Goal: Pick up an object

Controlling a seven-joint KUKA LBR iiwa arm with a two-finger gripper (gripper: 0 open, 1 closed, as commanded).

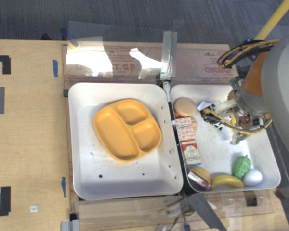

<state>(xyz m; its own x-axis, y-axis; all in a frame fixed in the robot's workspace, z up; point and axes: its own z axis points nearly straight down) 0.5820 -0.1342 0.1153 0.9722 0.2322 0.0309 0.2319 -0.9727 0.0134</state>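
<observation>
Wooden bench [24, 129] below us, pale and flat, and on it two shallow white bins side by side. We look first at the left bin [82, 177]: it holds one thing, an orange divided plate [127, 129], three compartments, sitting near the middle with its long axis running from upper left to lower right.

Over to the right bin [267, 150], and it is busy. Along its left wall we see a tan rounded bun-like piece [184, 106] at the top, then a small red-and-white carton [188, 141] lying flat, its long axis running up and down our view, parallel to that wall. At the lower edge we have a round tan and dark red item [200, 176], a yellow banana [226, 181] lying crosswise with its ends curving downward, a green bumpy piece [241, 167] just above it, and a white egg shape [253, 177] beside that in the corner.

Now the arm [274, 71], grey with its orange band, reaching in from the right. Its gripper [226, 117] hangs over the upper middle of the right bin, amid yellow and black wiring. We cannot tell how its jaws stand, nor whether anything sits between them.
</observation>
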